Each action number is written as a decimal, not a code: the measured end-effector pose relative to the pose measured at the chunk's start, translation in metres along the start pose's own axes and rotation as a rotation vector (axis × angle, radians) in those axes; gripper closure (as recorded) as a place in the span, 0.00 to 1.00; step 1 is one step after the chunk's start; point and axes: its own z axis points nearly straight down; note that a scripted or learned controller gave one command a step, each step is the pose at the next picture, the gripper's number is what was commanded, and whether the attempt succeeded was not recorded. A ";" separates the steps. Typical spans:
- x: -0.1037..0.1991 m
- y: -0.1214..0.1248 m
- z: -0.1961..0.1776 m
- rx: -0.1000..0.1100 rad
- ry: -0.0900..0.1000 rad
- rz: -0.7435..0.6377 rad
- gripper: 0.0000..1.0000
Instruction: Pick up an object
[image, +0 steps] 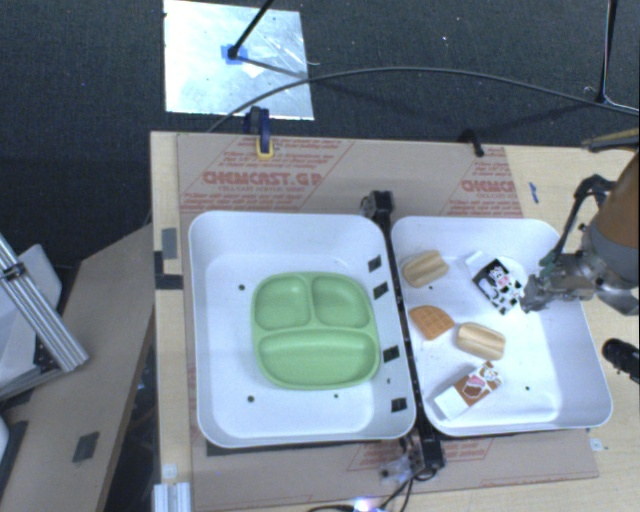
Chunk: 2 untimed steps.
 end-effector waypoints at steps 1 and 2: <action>0.000 0.002 -0.026 0.003 0.001 0.000 1.00; 0.051 0.016 -0.035 0.004 0.004 -0.006 1.00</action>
